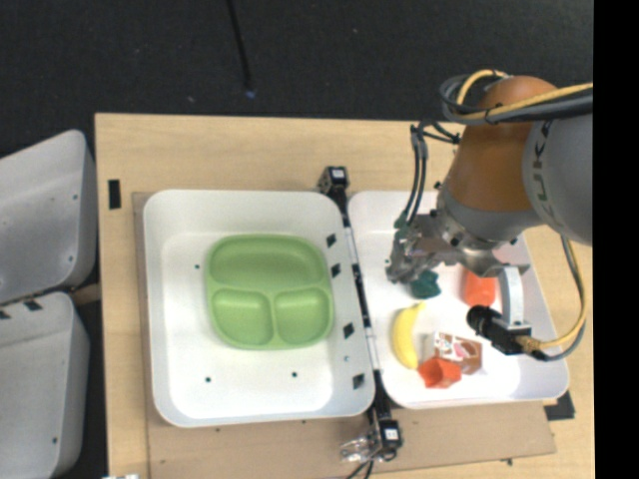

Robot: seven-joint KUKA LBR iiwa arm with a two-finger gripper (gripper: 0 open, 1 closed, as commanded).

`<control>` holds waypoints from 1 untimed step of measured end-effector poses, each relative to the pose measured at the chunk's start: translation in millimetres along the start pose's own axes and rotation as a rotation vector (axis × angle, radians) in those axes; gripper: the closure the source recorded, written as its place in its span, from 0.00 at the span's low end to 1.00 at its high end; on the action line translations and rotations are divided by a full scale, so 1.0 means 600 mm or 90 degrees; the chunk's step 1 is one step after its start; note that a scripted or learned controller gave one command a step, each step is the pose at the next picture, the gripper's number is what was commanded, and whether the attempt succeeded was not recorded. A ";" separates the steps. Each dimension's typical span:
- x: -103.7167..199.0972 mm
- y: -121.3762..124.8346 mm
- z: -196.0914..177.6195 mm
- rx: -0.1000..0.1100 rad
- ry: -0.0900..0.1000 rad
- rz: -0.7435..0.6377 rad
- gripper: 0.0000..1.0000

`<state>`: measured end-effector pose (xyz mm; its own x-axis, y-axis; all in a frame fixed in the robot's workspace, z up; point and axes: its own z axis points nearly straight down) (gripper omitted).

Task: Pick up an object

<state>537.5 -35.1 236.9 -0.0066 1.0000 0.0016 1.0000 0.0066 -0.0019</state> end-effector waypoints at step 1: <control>0.089 0.016 -0.018 -0.002 0.000 -0.001 1.00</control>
<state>546.9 18.1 247.5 -0.0083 1.0000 0.0013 1.0000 0.0083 0.0011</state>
